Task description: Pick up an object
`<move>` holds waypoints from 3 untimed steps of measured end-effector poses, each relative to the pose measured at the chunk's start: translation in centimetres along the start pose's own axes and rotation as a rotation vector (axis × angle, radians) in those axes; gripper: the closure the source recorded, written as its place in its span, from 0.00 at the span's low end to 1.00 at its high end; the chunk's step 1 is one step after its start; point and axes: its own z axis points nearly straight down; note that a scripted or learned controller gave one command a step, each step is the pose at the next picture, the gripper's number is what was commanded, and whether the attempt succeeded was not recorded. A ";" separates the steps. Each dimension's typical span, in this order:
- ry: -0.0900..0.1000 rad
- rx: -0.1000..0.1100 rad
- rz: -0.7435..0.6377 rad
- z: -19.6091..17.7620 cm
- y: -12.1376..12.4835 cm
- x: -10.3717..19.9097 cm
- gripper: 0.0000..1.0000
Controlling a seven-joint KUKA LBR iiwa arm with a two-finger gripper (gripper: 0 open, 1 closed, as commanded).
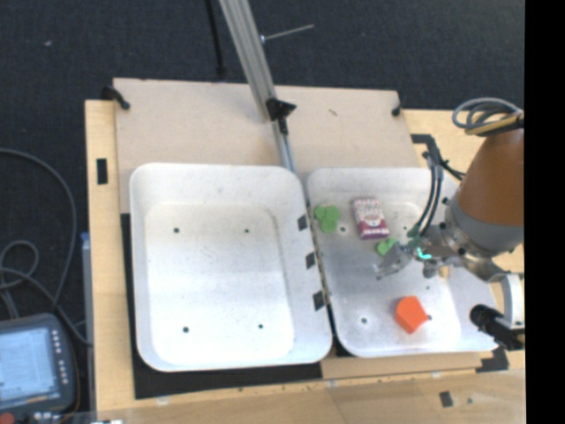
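The right bin [353, 338] holds a pink and white box [370, 218], a green piece [327, 219] near its left wall, a small green piece [386, 246] and an orange block [410, 314] near the front. My gripper [393, 261] reaches in from the right and hangs low over the middle of this bin. It is just below and right of the small green piece, which sits at its tip. The orange block lies apart from it, toward the front. Whether the gripper touches the small green piece is unclear.
The left bin [221, 268] stands beside the right one, with a divider wall [313, 254] between them. A slanted metal pole [252, 51] rises from the back of the bench. Cables [433, 193] run along the arm on the right.
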 end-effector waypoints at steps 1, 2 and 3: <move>0.000 -0.004 0.003 -0.1 0.1 0.0 0.00; -0.001 0.002 0.003 4.1 0.0 -0.1 0.00; -0.001 0.002 0.003 8.5 0.5 0.0 0.00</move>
